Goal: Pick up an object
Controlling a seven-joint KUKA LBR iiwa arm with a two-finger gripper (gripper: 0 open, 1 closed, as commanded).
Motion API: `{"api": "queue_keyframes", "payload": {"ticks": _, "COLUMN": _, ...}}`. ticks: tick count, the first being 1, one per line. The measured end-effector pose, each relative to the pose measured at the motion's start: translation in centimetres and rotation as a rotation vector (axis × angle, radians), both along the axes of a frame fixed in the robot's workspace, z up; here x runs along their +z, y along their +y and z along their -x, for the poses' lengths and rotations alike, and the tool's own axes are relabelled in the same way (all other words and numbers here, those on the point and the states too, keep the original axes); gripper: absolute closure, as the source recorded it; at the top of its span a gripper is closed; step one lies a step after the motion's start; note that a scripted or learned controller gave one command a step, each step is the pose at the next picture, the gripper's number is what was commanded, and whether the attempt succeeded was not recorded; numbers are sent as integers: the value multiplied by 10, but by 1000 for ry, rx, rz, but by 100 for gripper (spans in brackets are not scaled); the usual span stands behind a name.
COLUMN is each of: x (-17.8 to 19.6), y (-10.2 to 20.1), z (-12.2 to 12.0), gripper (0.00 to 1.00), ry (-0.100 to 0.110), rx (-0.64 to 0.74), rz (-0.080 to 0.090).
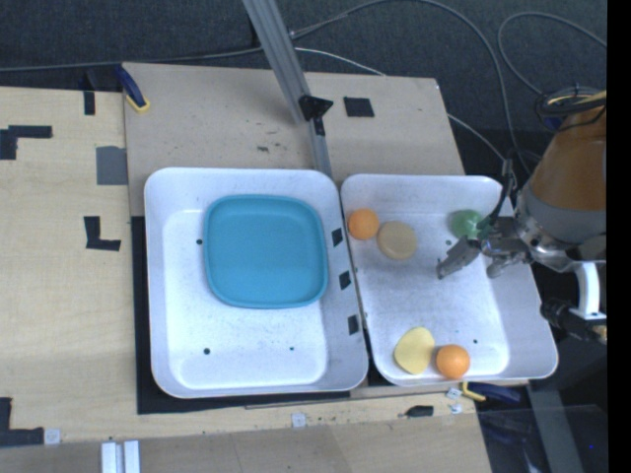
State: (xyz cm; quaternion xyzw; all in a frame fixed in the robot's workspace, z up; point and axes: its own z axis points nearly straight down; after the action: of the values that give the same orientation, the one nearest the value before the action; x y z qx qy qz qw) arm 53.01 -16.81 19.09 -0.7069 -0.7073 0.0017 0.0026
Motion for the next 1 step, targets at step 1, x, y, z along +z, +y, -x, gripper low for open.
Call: {"api": "queue_keyframes", "payload": {"ticks": 1, "x": -43, "y": -1, "z": -1, "gripper": 0, "ry": -1, "rx": 0, "rz": 0}}
